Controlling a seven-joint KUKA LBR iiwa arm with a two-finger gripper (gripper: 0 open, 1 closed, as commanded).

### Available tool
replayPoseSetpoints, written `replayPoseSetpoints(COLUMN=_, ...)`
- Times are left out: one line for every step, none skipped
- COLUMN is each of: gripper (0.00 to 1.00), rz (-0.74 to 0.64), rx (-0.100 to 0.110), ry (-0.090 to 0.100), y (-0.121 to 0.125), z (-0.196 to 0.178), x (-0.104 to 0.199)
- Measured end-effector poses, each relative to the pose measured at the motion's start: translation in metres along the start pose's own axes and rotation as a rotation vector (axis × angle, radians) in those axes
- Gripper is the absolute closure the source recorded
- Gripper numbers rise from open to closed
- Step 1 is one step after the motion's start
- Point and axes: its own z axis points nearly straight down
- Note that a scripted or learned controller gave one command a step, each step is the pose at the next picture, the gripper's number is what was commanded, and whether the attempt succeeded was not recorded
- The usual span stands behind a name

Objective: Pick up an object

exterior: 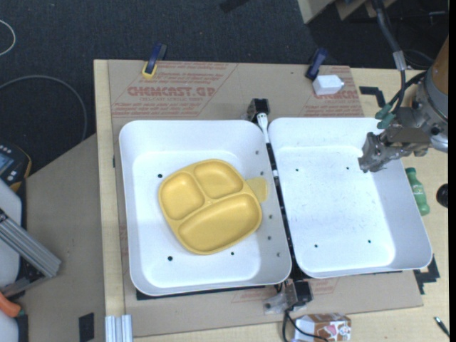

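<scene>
A yellow three-compartment plate (209,206) lies flat in the left white bin (142,262), slightly turned, with a small yellow tab poking out at its right edge. My gripper (372,159) hangs over the upper right part of the right white bin (342,255), well away from the plate. Its dark fingers point down and to the left, and nothing shows between them.
A green object (417,189) lies just outside the right bin's right wall. Clamps sit at the board's far edge, blue-yellow (152,60) and blue-white (322,77). A black bracket (258,110) joins the bins at the top. Cables hang at the upper right.
</scene>
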Motion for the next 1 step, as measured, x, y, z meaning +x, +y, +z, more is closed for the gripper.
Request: replayPoseSetpoints(gripper=1.00, rz=-0.014, rx=-0.008, ry=0.002, y=0.0003, z=0.0107, x=0.1212)
